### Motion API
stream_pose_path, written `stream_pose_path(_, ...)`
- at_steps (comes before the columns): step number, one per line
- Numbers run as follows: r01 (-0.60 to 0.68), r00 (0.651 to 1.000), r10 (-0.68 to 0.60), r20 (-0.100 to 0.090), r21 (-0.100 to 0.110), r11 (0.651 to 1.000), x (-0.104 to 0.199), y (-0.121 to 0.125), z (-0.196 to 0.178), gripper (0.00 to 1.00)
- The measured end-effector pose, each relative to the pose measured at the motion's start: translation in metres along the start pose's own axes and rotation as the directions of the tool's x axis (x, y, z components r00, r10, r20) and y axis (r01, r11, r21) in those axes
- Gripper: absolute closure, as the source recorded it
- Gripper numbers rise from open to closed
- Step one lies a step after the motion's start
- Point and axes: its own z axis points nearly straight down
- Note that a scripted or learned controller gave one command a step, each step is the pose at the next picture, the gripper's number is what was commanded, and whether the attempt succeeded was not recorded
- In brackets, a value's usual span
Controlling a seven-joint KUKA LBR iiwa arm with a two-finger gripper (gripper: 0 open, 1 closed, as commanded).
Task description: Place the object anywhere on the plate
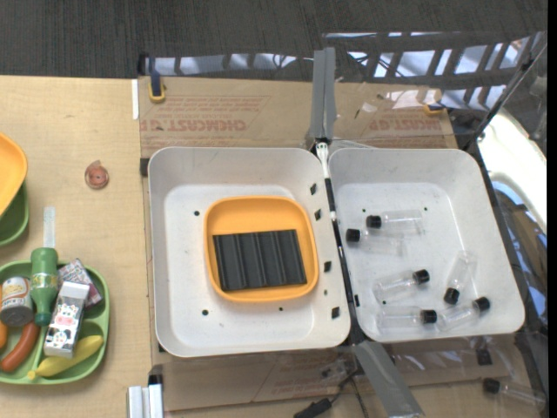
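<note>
An orange plate with a dark grey ribbed centre lies in the middle of the left white bin. The right white bin holds several clear vials with black caps. One vial lies toward the upper left of that bin, with a loose-looking black cap just below it. Another vial lies near the bin's centre. The other vials are clustered at the lower right.
On the wooden table to the left of the bins stands a green tray of toy food and bottles, an orange bowl and a small pink object. Cardboard lies behind the bins, and a metal frame stands at the back right.
</note>
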Motion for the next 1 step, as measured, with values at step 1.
stream_pose_path(1,0.154,0.988,-0.154,-0.001,-0.001,0.988,0.0208,-0.0086,-0.0083,0.00)
